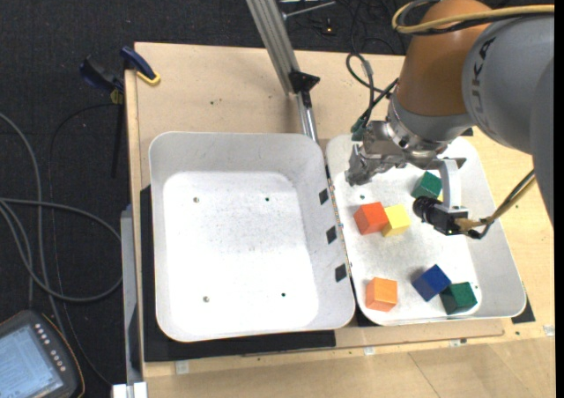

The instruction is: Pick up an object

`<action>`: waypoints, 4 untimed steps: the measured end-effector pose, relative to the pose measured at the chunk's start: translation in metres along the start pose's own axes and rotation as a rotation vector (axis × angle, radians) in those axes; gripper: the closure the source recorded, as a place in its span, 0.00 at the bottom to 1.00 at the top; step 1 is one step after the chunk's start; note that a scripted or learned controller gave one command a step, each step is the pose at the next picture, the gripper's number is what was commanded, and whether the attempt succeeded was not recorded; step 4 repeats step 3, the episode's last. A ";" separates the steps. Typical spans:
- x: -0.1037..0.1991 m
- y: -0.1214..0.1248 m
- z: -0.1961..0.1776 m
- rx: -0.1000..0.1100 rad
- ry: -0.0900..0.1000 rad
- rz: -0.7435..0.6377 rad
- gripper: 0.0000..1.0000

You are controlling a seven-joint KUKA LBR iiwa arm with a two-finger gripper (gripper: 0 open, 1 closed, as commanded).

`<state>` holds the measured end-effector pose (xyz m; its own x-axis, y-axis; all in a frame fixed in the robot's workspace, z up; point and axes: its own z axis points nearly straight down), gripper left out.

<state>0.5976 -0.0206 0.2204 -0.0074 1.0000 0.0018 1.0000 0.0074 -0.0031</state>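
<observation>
Nearest to the camera, at the front of the right bin (502, 277), lie three blocks: an orange block (382, 292) on the left, a blue block (431, 282) in the middle and a dark green block (458, 298) touching the blue one on its right side. Further back, near the middle of this bin, a second orange block (371, 217) and a yellow block (397, 219) lie side by side and touch each other. One more green block (428, 185) sits behind them to the right, partly hidden by a black part of the arm's wrist.

The gripper (359, 169) hangs over the back left part of the right bin, close to the wall between the two bins and just behind the orange and yellow pair. It is dark and seen from above at a slant, so I cannot tell how it stands, and I see no block in it. Above it come the grey wrist and the big orange band (441, 53) of the arm, which enters from the right.

On the left stands the left bin (163, 211), white with small dark specks on its floor. Both bins rest on a light wooden table (203, 88). A blue and yellow clamp (132, 66) grips the table's back left edge, and a metal pole (269, 22) goes up from the back of the table.
</observation>
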 end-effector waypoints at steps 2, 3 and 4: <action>0.109 -0.035 -0.009 0.000 0.000 -0.001 1.00; 0.105 -0.034 -0.010 -0.003 -0.002 0.008 0.00; 0.105 -0.034 -0.010 -0.003 -0.002 0.008 0.00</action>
